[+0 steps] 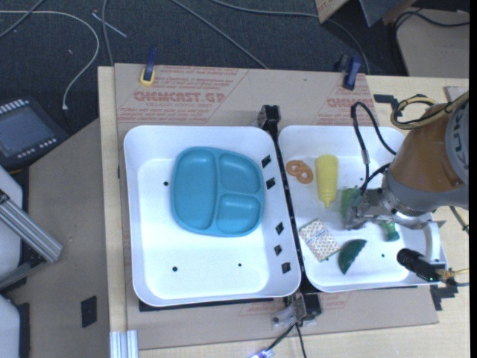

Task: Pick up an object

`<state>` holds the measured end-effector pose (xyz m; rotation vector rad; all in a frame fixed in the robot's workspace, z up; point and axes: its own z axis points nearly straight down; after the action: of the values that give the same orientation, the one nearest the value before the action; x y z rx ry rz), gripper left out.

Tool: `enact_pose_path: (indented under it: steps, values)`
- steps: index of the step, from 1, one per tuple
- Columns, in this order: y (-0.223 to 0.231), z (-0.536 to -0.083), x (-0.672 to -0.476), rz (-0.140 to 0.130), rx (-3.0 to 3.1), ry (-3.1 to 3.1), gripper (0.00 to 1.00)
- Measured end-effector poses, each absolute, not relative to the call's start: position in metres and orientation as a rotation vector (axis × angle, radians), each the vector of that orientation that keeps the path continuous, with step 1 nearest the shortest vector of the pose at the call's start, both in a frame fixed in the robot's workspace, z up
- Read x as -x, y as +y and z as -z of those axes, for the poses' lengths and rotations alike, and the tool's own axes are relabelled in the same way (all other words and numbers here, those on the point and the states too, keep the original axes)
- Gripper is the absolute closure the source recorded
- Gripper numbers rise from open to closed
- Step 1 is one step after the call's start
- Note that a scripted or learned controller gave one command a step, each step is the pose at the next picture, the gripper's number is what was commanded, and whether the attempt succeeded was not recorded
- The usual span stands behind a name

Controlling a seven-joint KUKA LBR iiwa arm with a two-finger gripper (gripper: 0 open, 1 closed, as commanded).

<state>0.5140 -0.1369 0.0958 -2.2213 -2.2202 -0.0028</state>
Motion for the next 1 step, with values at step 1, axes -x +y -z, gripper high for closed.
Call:
enact_pose_path:
  steps: [1]
  values:
    - [-0.1341,-0.1387,-0.5154,0.003,2.222,-2.224,1.00]
